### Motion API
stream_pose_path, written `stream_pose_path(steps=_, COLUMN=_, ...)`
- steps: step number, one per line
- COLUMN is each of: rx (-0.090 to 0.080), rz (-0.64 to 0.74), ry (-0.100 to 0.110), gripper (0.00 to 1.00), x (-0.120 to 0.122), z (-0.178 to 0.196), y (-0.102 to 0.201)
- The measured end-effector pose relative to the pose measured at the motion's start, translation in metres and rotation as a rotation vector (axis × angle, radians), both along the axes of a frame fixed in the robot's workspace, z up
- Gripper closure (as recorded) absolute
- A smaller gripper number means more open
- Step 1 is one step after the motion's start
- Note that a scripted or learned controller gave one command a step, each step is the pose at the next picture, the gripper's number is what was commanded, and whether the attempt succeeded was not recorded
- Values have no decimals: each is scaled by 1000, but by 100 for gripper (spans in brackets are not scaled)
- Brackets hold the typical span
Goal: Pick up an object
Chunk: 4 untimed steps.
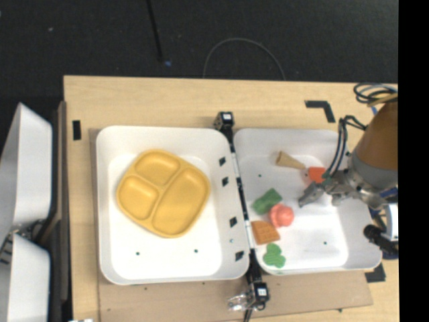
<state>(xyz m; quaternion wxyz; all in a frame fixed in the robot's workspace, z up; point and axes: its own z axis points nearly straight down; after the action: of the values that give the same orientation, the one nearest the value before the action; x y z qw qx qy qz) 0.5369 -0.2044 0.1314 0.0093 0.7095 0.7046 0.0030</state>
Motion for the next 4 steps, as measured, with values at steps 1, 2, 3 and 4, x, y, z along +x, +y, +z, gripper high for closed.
stream_pose_path(steps=1, rx=4, rz=-2, ry=11, gripper=100, x=-4, z=5, y=1)
stream_pose_path(steps=2, rx=7, rz=3, ry=12, gripper=100, x=-6, z=49, y=1)
stream_pose_path(steps=3, rx=7, rz=10, ry=12, gripper=100, x=-5, z=81, y=-1)
stream_pose_path(steps=4, rx=9, rz=14, ry=14, gripper=100, x=11, z=78, y=44)
